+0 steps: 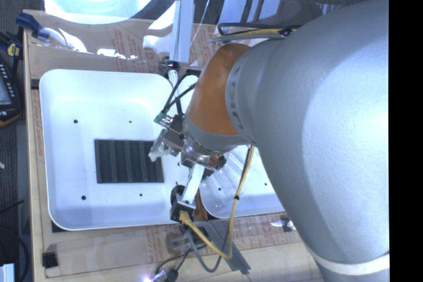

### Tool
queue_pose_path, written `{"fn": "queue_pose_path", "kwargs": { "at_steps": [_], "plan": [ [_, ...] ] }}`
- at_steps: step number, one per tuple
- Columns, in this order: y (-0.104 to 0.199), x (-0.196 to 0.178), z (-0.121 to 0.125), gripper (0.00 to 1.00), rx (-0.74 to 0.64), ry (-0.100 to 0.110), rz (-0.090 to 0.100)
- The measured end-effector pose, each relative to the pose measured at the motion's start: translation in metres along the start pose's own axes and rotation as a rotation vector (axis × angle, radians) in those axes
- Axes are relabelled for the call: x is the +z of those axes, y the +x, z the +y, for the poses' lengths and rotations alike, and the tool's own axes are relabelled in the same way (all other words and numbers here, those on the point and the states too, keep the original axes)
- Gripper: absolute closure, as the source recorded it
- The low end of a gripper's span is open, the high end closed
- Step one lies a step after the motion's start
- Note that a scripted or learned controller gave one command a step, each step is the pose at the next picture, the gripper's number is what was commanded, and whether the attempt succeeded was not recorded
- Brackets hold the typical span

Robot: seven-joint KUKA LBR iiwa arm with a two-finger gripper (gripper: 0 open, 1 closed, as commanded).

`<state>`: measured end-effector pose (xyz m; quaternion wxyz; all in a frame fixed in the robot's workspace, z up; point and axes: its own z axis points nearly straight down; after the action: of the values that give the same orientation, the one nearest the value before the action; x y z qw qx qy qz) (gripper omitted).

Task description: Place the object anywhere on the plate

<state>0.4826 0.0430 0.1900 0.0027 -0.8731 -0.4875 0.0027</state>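
A silvery plate lies in the right bin, by that bin's near left corner, and the arm hides most of it. In the left bin a dark ribbed rectangle lies flat on the floor. My gripper hangs over the left bin's right edge, just beyond the rectangle's upper right corner. The wrist covers much of the gripper, and I cannot make out anything held in it. The plate's visible part is bare.
The big grey arm with its orange band covers nearly the whole right bin. A wooden bench edge runs along the front, with cables lying on it. Blue and pale items sit beyond the left bin at the back.
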Motion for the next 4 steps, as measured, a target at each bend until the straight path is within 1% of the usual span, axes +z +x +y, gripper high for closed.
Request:
{"fn": "queue_pose_path", "kwargs": {
  "at_steps": [1, 2, 3, 4],
  "plan": [
    [0.063, 0.012, -0.048, 1.00, -0.096, 0.001, -0.001],
    [0.104, 0.057, -0.074, 1.00, 0.365, 0.000, -0.002],
    [0.107, -0.049, -0.075, 1.00, 0.257, -0.003, 0.003],
    [0.146, -0.096, -0.100, 1.00, 0.029, -0.004, 0.001]
  ]
}}
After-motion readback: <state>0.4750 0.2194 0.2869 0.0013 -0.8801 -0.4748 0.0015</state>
